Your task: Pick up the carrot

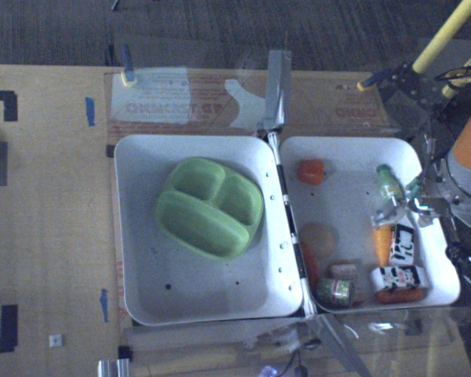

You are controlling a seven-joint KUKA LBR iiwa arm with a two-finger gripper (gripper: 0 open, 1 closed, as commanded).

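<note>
The smooth, tapered orange carrot (382, 244) lies in the right white bin (353, 151), beside a glossy black-and-white carton (403, 246). The metal gripper (401, 207) hangs just above its upper end, perhaps touching; its jaw spread cannot be made out.

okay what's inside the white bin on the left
The left bin holds one thing, a green divided plate, lying flat toward the bin's upper middle. Its compartments look empty. Whatever might sit beneath the plate is covered, so that can't be told.
</note>
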